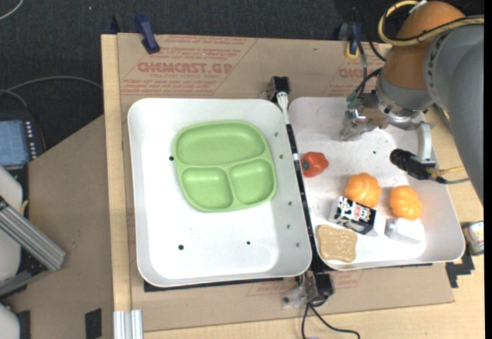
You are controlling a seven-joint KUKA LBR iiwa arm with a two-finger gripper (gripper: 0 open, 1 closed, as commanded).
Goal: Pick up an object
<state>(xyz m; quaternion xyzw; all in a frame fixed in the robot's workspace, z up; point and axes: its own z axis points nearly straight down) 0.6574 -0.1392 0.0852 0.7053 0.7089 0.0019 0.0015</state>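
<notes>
My gripper (355, 124) hangs at twelve o'clock of the right bin (438, 249); jaw state I cannot tell; tomato (313, 164) lies nearest.

Two shallow white bins sat side by side on the surface (231, 57). The left bin (146, 176) held a green divided plate (223, 164), lying flat near its middle. In the right bin (323, 118), a small red tomato-like piece (313, 164) lay close to the shared edge. Nearer the front, an orange fruit (363, 189) touched a black-and-white carton (354, 214), with a second orange piece (405, 202) just to its right and a tan slice of bread (337, 243) at the near edge. The grey arm (453, 61) reached in from the right, its pincer (355, 121) low over the far part of the right bin, apart from the objects.
</notes>
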